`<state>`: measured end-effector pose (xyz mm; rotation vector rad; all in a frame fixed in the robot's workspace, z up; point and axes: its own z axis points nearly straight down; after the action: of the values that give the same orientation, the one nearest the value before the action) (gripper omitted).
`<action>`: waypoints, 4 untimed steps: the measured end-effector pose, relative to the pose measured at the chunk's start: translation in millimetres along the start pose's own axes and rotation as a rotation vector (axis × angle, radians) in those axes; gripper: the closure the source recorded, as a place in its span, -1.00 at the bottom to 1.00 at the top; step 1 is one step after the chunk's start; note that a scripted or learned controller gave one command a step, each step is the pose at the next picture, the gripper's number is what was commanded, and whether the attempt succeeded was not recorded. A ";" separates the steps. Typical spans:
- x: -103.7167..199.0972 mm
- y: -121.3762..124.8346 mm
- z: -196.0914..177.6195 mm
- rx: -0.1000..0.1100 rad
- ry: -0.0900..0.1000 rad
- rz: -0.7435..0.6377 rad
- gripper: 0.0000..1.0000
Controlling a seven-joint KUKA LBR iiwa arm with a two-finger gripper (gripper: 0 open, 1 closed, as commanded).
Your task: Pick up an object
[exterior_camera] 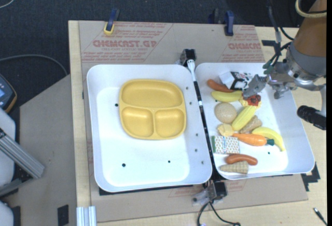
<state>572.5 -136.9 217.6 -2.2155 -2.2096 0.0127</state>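
The right bin (291,112) holds a pile of toy foods: a red-brown hot dog (218,85), a banana (226,96), a beige round piece (225,112), a corn cob (244,117), a carrot (250,139), a second banana (273,136), a sausage (241,158) and a waffle cone (233,168). My gripper (254,89) hangs low over the upper middle of this pile. It is right above a small red piece (252,100) at the top end of the corn cob. Whether it touches that piece is hidden by the gripper body.
The left bin (104,131) carries a yellow divided plate (153,108). A black-and-white packet (237,79) lies just left of the gripper, and a patterned cracker (226,144) sits by the carrot. The arm (311,48) comes in over the right bin's far right corner.
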 end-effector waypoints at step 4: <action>1.0 5.0 128.8 -0.017 0.003 -0.003 -1.00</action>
<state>575.6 -135.5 88.8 -2.2191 -2.2208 -0.0095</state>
